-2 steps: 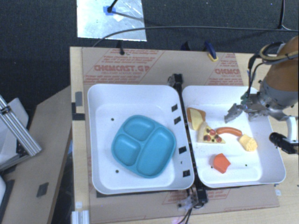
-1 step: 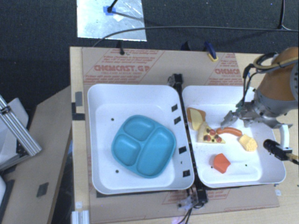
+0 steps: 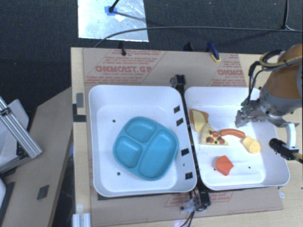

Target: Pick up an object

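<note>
Pincer (image 3: 242, 117) above sausage (image 3: 232, 133); pizza slice (image 3: 213, 137), corn (image 3: 252, 145) crowd alongside.

A crinkled silver foil sheet (image 3: 112, 12) lies on the dark floor at twelve o'clock from the bench. A blue tape scrap (image 3: 111, 10) sits on it. Aluminium framing (image 3: 16, 131) stands at nine o'clock.

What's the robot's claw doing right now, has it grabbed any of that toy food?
Gripper: above the right bin, near the hot dog; open or closed cannot be told, and nothing is visibly held.
</note>
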Robot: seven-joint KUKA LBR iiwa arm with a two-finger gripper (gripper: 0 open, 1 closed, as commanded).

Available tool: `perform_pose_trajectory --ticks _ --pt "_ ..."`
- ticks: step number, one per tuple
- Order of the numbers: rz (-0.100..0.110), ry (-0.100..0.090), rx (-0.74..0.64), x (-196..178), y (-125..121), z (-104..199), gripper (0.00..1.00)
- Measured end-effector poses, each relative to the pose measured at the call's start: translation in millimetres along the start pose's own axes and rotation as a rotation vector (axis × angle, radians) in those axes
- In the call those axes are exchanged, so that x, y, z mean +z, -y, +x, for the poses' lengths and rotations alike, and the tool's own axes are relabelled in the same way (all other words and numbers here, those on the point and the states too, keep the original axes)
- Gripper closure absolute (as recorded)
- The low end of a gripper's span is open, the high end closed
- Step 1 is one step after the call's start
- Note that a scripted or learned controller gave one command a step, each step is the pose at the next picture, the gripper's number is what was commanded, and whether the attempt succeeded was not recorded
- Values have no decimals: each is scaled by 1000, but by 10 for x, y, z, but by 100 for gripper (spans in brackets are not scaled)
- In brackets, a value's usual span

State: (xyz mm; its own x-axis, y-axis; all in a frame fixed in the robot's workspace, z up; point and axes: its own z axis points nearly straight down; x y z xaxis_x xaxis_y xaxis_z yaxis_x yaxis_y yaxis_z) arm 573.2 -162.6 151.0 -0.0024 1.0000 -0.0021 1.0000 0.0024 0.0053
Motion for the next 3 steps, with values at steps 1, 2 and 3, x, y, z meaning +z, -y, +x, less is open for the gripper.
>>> perform_pose_trajectory --ticks 1,2,3 --pt "-1 -1 -3 -465 -12 71 100" --pt "-2 0 -3 -919 -31 67 100" --pt "5 -4 -7 -872 115 678 100"
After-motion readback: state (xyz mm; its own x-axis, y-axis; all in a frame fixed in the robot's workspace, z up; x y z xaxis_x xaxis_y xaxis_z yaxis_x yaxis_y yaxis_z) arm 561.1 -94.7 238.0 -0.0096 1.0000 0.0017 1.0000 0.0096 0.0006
